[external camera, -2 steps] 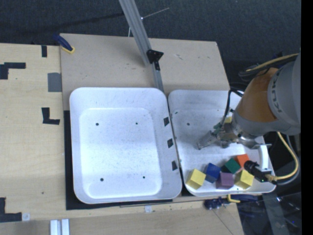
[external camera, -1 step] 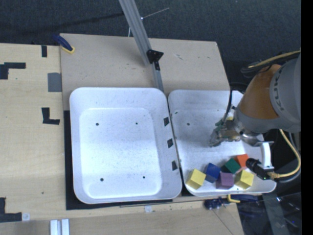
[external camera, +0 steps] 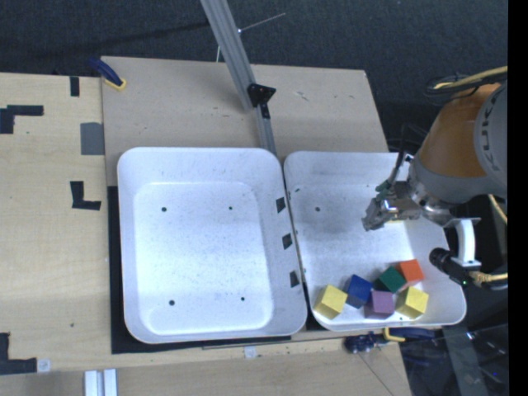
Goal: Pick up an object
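Apparently nothing is picked up yet. The jaws (external camera: 378,215) hang over the right bin (external camera: 330,180) with nothing visible between them; whether they are spread or pressed together, I cannot tell. The blocks sit well below them along that bin's near edge: yellow block (external camera: 332,300), blue block (external camera: 359,290), purple block (external camera: 382,303), green block (external camera: 391,280), orange block (external camera: 410,271). Reaching, gripping and lifting all remain.

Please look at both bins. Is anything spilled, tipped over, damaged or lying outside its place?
Nothing stands out. The blocks, two yellow, blue, purple, green and orange, lie clustered inside the right bin at its near edge. The gripper hangs above that bin, apart from them.
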Robot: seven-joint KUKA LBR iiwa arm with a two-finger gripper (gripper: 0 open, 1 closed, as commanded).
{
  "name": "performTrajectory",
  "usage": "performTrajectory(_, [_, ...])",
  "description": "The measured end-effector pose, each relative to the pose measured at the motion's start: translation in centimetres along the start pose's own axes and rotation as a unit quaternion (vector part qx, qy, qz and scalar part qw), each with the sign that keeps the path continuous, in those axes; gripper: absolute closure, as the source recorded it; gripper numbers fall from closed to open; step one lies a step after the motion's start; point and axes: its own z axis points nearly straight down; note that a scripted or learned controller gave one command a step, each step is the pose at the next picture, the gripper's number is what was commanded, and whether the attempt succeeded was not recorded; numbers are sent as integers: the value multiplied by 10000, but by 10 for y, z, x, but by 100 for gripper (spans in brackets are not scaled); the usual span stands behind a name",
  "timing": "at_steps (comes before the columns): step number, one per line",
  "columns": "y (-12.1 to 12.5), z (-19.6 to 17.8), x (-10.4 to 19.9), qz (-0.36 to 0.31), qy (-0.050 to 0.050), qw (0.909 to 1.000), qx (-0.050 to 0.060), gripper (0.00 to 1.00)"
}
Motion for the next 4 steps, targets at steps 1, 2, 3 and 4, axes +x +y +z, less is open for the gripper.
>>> performTrajectory(1, [-8,-51,3,3,1,10000,4,100])
performTrajectory(2, [-7,-104,4,2,-3,10000,-2,100])
performTrajectory(3, [-8,-105,57,-18,10,10000,22,100])
performTrajectory(4, [-21,-95,105,-17,11,10000,40,100])
